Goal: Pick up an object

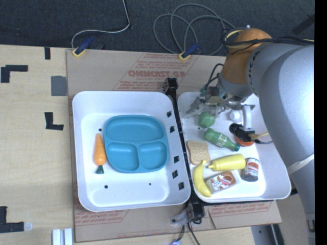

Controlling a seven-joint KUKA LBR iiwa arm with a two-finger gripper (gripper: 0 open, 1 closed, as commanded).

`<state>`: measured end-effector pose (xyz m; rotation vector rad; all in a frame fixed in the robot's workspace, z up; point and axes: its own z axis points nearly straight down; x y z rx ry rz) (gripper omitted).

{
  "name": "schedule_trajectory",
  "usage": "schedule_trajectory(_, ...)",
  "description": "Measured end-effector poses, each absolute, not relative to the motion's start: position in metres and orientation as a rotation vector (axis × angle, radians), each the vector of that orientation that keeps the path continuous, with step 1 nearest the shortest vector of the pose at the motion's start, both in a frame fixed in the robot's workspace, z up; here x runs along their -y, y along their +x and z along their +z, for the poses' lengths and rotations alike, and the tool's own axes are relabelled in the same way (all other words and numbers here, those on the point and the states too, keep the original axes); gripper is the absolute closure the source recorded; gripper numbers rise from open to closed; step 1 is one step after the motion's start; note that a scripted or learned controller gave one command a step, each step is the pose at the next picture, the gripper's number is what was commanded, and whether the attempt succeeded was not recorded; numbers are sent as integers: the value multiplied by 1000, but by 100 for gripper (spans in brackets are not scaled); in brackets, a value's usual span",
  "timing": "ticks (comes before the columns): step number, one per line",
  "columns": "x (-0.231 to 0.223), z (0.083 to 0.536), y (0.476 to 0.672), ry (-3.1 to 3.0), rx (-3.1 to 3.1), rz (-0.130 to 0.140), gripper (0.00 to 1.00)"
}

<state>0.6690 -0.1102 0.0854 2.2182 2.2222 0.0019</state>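
My gripper (208, 105) hangs low over the back of the right bin (276, 188), under the orange-banded wrist. A small round green object (207, 119) lies right below it, touching or nearly so. A green bottle (220, 138) lies on its side just in front of that. Further forward are a slice of bread (197, 151), a yellow squeeze bottle (228, 162), a banana (200, 179), a red and white packet (221, 181) and a small can (250, 169). Nothing looks lifted off the bin floor.
The left bin (84, 111) holds a blue divided plate (136, 142) and a carrot (99, 150) at the plate's left. A black divider (175, 131) runs between the bins. The big grey arm (291, 96) covers the right bin's right side. Cables (179, 22) lie behind.
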Motion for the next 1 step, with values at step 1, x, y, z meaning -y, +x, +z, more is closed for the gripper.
schedule_trajectory(1,97,85,657,2219,-2222,-1,0)
